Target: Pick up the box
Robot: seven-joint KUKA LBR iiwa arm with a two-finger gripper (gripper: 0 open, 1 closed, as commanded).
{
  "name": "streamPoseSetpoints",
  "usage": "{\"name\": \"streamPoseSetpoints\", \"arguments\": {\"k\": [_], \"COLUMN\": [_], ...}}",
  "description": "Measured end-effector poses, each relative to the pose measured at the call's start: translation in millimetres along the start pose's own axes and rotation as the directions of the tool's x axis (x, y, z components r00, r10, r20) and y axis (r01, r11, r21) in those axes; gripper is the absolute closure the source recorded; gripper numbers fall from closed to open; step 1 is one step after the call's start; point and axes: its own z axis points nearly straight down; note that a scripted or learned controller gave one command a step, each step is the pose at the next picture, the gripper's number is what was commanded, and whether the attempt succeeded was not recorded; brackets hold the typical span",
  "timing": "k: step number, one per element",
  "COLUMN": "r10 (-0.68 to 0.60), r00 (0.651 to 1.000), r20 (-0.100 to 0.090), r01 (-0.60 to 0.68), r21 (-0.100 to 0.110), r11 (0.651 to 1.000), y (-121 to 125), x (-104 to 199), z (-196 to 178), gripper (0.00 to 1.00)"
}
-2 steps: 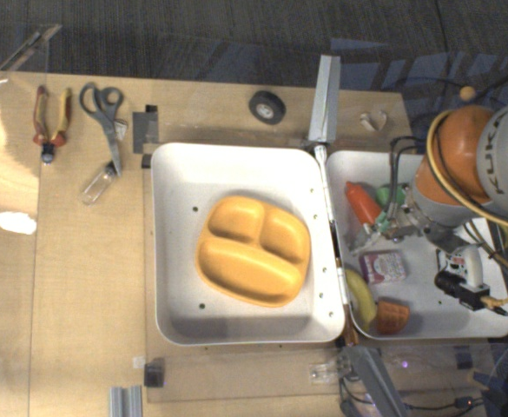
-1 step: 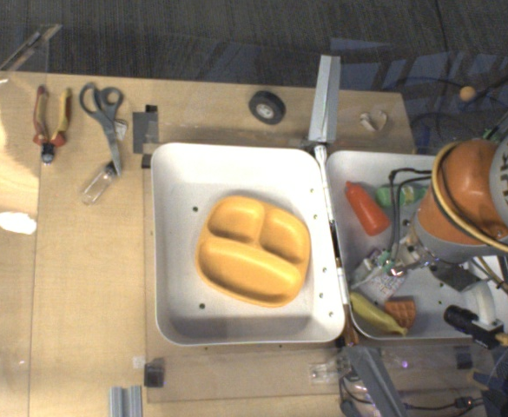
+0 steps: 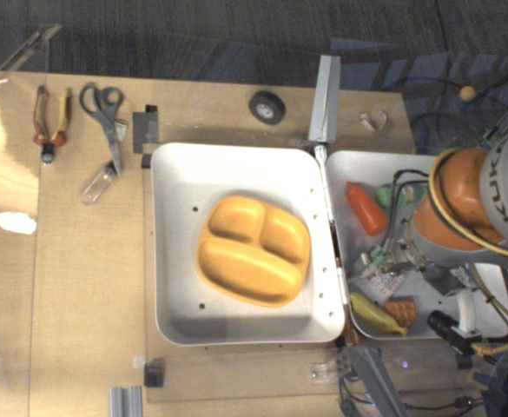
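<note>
The arm's orange band (image 3: 462, 200) and grey wrist hang over the right bin (image 3: 347, 174). Its gripper (image 3: 391, 261) points down near that bin's left-centre, above a crumpled clear-and-white packet (image 3: 377, 278). A small reddish-brown box (image 3: 400, 310) lies flat near the bin's front edge, just below and slightly right of the gripper and apart from it. The arm hides the right half of the bin.
In the right bin, an orange-red carrot-shaped item (image 3: 366, 207) lies at the back left, a green item (image 3: 385, 196) sits beside it, and a yellow banana (image 3: 375, 314) lies at the front left. The left bin (image 3: 172, 233) holds a large yellow three-lobed tray (image 3: 254, 248). Scissors (image 3: 108, 120), pliers (image 3: 50, 118) and a tape roll (image 3: 267, 107) lie on the bench.
</note>
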Motion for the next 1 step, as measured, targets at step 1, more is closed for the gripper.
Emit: {"name": "streamPoseSetpoints", "arguments": {"k": [1], "r10": [-0.002], "r00": [1.0], "r20": [0.005], "r01": [0.002], "r21": [-0.013], "r11": [1.0], "y": [4.9], "x": [-1.8], "z": [-13.6], "gripper": [1.0]}}
